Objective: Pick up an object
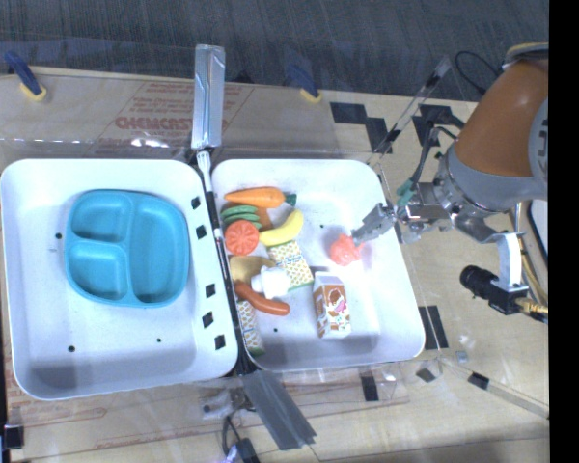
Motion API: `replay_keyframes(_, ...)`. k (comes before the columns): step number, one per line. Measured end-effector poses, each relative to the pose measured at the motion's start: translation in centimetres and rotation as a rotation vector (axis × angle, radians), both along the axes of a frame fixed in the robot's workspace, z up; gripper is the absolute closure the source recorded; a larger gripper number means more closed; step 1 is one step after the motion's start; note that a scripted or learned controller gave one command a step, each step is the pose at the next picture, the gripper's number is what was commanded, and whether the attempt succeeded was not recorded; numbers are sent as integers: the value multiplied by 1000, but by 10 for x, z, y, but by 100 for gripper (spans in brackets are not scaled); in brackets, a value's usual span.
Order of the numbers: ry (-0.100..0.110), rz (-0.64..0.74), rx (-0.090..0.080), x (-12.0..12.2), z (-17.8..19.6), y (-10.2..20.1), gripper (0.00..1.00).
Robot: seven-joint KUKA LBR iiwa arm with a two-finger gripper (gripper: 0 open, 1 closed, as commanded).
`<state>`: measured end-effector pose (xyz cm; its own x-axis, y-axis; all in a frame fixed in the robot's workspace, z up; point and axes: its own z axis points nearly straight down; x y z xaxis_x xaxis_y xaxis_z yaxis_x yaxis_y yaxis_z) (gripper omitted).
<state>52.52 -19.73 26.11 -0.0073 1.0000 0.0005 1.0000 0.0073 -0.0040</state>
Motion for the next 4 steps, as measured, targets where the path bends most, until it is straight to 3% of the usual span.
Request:
replay_keyframes(1, -2, -3, 0, -11, -169, 26, 0)
replay_keyframes(2, -2, -1, -1, -11, -159, 26, 100)
replay_keyframes(3, -2, 138, 0, 0, -89, -9, 100)
replay_keyframes(4, 1, 282, 2, 29, -152, 43, 100)
